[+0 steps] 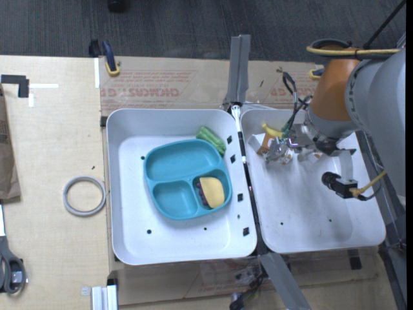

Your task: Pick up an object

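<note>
Left of the bins, a grey ring of tape lay flat on the pale wooden tabletop, well apart from the work. The left shallow white bin held a turquoise plastic divided tray; a yellow rounded object sat in the tray's lower right compartment, and a green ribbed piece lay just beyond the tray's upper right edge, against the bin wall.

The right shallow white bin carried a small cluster at its upper left corner: a yellow and orange object, probably a toy, its shape unclear at this range. The claw sat low, right beside that cluster, apparently touching it. Spread or pressed together, I could not tell; metal parts and cables crowded the tips.

Judgement: the step in hand was the grasp at that corner cluster. To do it well, the claw should centre over the object, keep off the bin wall, close fully, then lift straight and slowly.
</note>
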`<state>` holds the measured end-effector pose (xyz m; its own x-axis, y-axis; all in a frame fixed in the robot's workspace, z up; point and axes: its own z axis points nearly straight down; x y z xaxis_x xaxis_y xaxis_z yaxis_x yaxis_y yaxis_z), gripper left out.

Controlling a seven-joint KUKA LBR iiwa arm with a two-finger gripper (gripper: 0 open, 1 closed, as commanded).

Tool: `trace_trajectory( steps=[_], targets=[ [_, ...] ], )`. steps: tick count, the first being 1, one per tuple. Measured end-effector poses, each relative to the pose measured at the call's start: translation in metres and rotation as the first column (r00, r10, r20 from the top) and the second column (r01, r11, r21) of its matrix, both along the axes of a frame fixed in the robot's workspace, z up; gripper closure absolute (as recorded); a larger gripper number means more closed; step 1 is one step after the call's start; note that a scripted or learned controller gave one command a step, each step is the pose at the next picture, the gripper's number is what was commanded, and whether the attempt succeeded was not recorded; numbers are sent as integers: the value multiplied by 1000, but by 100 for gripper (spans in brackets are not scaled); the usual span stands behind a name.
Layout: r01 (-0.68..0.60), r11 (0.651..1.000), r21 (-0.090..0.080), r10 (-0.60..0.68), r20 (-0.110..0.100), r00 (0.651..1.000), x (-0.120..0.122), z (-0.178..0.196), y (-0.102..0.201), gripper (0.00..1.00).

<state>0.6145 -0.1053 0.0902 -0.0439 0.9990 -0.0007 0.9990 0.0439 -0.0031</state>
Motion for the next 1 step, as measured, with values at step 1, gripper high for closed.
trace_trajectory(
  steps=[1],
  targets=[
    [-1, 1000, -4, 1, -6, 1000, -1, 7, -3, 100]
  ],
)
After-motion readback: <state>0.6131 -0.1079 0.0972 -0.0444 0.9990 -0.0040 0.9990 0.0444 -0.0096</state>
